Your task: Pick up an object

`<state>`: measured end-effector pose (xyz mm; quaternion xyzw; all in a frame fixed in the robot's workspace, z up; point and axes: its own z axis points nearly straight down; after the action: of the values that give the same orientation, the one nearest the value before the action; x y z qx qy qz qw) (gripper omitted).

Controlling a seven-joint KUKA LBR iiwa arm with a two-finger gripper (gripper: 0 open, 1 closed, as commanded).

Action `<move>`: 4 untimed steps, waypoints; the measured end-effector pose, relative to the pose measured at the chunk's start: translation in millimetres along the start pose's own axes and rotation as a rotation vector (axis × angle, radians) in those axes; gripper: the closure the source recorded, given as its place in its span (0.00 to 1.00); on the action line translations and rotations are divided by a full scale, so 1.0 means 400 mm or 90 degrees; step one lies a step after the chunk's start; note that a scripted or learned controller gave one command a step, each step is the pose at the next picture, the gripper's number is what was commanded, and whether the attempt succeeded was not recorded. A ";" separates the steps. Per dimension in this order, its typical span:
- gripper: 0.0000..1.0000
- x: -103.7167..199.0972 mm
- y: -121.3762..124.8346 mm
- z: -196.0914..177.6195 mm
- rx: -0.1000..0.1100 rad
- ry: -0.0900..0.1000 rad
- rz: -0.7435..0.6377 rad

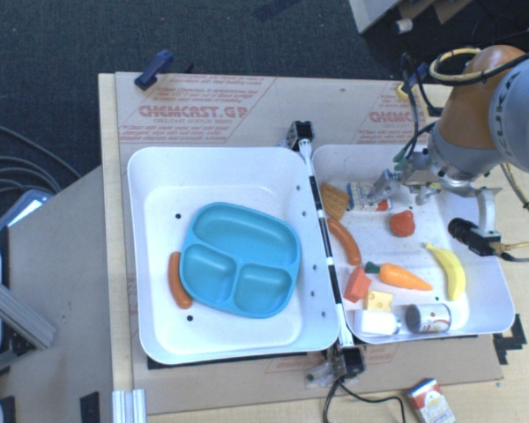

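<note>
Nearest me, along the front edge of the right bin (498,311), I see a small can (428,318) lying on its side, a white block (378,322) beside it and a yellow cheese wedge (379,301) just behind. A little farther in lie a carrot (404,277), a red piece (357,284) touching the divider side, and a banana (450,270) toward the right wall. A sausage (345,240) runs along the left wall of that bin.

In the left bin (145,236) I see a blue divided plate (241,259) with a second sausage (179,280) lying just beside its left edge.

Farther back in the right bin sits a red tomato (403,223), then a brown piece of bread (334,200) near the far left corner.

My tool (381,190) is down over the far part of the right bin, just beside the bread and near the tomato, at the end of the grey arm (485,130). There is something small and white with a red spot right at its tip, but I cannot tell whether the tool is released or clenched, nor whether it grips anything.

The counter (203,113) behind both bins shows printed red lettering.
</note>
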<state>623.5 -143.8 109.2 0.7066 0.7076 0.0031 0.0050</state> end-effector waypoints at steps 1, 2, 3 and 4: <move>0.00 0.018 0.021 0.051 0.003 0.001 0.001; 1.00 0.020 0.024 0.024 0.001 0.001 0.000; 0.00 0.021 0.024 0.025 0.001 0.001 0.000; 0.00 0.025 -0.077 0.062 0.009 0.002 0.001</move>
<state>592.8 -134.0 84.2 0.7073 0.7069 -0.0008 -0.0015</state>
